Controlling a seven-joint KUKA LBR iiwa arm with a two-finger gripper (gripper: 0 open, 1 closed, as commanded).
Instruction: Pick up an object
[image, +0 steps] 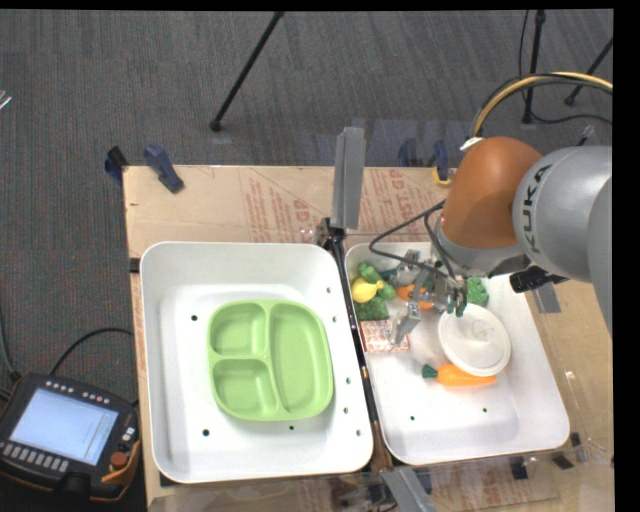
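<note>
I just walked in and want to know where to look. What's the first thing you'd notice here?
The big grey robot arm with its shiny orange band grabs the eye first, reaching in from the right over the right bin. Next comes the bright green divided plate, lying alone in the middle of the left bin. Under the arm sit a white bowl and an orange carrot.

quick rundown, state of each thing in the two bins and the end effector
green divided tray: flat, right way up in the left bin
white bowl: upright in the right bin
orange carrot: lying on its side against the bowl's near edge
yellow toy: resting by the right bin's far left corner among green pieces
end effector: low over the toy pile, nothing seen between its fingers
</note>
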